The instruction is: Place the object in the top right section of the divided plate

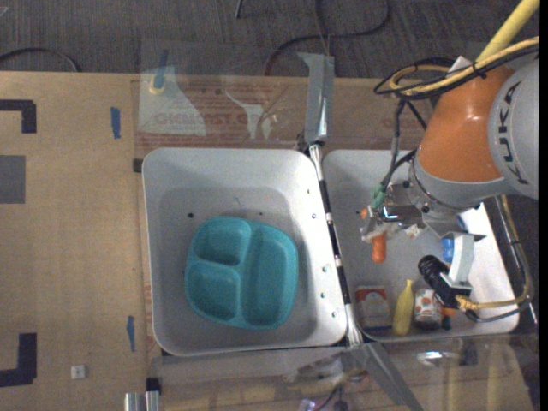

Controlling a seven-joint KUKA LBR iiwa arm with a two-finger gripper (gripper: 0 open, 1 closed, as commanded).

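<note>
Not much done yet: the teal divided plate (242,272) in the left bin (163,187) has nothing in any section. The gripper (383,221) hangs over the right bin (347,178), and an orange carrot-like piece (378,248) sits right under it, maybe pinched, can't tell. Everything's still left.
</note>
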